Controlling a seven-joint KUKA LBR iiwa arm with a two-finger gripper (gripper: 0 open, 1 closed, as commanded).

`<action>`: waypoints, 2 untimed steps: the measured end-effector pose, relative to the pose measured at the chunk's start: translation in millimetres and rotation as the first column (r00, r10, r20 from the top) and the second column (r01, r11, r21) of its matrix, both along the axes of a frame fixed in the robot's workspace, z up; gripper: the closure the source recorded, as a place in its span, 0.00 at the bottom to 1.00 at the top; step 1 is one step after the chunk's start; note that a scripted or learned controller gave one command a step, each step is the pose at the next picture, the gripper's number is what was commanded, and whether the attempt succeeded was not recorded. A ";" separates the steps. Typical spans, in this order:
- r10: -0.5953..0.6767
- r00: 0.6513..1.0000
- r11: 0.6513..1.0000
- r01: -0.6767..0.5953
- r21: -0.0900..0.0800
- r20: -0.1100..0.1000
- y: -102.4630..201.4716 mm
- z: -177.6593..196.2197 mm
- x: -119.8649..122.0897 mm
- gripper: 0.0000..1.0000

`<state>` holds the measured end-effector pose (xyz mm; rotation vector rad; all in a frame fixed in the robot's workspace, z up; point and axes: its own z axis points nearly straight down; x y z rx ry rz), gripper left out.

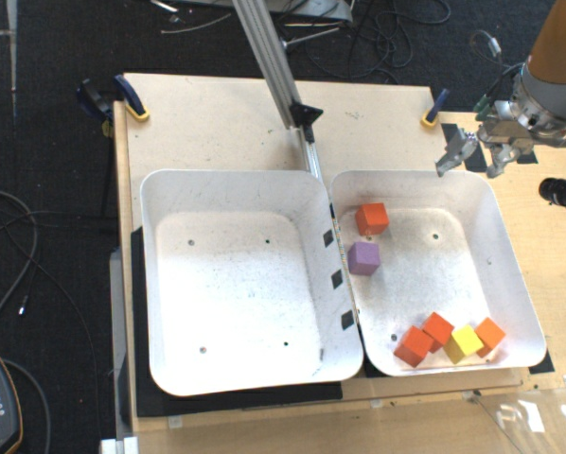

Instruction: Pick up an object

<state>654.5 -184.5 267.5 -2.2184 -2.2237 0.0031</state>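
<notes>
The two-finger metal gripper hangs empty above the right white bin's far rim, fingers spread apart. Below and to its left sits a small orange cube (likely light, rigid, easily pinched across flat opposite faces). The grey arm slants in from the upper right.
</notes>
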 end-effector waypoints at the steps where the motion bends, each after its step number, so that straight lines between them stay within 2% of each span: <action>1: 0.003 1.000 1.000 -0.003 0.003 -0.005 57.1 -136.1 26.2 0.00; 2: -0.002 1.000 1.000 0.002 -0.001 0.011 75.0 -157.2 24.5 0.00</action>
